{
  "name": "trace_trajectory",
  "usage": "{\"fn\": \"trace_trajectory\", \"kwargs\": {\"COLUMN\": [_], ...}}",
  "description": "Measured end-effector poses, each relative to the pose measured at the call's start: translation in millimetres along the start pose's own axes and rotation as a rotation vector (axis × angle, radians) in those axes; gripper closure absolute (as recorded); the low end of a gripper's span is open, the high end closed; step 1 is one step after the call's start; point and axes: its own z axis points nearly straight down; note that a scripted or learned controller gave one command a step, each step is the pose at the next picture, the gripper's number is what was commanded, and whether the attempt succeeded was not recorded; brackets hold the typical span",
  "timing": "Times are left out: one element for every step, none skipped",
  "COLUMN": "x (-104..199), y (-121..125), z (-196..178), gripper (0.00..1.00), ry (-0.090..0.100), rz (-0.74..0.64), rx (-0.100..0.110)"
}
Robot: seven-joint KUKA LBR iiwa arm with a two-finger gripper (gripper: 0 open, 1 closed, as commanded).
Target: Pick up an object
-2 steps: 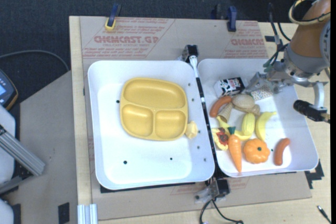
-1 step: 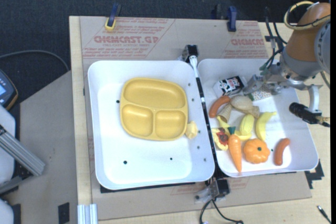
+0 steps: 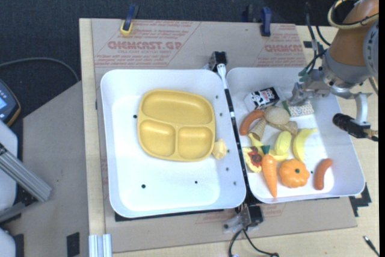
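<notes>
The right bin (image 3: 346,186) holds a heap of toy foods. Among them are a black-and-white carton (image 3: 263,96), an orange sausage (image 3: 249,121), a beige bun (image 3: 278,116), a banana (image 3: 304,142), a carrot (image 3: 269,175), an orange pumpkin (image 3: 293,173) and a red sausage (image 3: 323,173). My gripper (image 3: 299,98) hangs low over the back of this bin, to the right of the carton. A small green-and-white speckled piece (image 3: 301,109) lies right under its tip; whether they touch is unclear.
The left bin (image 3: 120,183) bears a yellow divided plate (image 3: 176,124), with a small pale yellow piece (image 3: 219,148) at its right rim. Clamps (image 3: 127,22) hold the cardboard base at the back. The arm comes in over the right bin's far right corner.
</notes>
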Motion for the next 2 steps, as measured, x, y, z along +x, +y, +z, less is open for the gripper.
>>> {"fn": "trace_trajectory", "kwargs": {"x": [-3, -2], "y": [-5, -10], "z": [-60, -121], "gripper": [1.0, 1.0], "ry": [-0.005, -0.005], "rz": [0.005, 0.004], "rx": [0.006, 0.006]}}
